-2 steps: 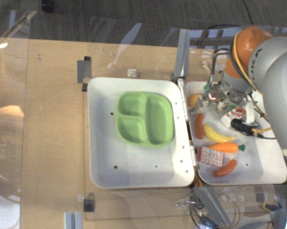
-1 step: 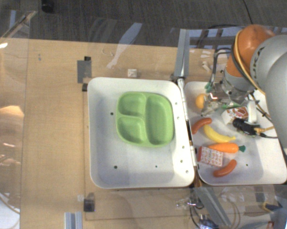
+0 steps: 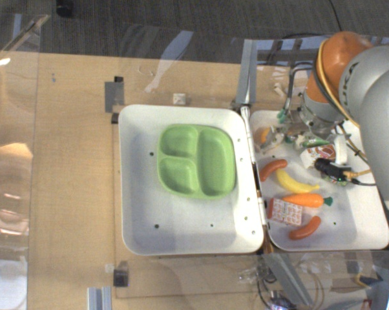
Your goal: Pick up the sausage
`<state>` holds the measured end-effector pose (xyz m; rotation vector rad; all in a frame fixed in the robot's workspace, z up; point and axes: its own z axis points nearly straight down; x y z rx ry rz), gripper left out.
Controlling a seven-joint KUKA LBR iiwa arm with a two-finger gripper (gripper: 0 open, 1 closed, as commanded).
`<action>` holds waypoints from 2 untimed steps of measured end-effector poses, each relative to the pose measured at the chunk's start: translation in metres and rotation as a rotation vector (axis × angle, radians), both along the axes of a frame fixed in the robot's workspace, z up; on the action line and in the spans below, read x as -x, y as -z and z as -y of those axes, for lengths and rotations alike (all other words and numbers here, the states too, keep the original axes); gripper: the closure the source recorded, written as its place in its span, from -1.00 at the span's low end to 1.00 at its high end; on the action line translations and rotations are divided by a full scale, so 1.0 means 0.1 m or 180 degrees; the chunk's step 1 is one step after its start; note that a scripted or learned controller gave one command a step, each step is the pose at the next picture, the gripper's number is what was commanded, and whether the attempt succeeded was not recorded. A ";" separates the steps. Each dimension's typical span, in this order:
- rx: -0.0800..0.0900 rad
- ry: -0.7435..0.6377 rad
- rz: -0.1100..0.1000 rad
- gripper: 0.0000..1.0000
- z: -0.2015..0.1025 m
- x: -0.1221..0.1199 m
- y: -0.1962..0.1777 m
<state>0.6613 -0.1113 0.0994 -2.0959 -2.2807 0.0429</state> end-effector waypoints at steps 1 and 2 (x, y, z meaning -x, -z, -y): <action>0.0041 0.0176 0.0221 -1.00 -0.04 0.17 0.06; 0.0050 0.0480 0.0236 -1.00 -0.18 0.34 0.06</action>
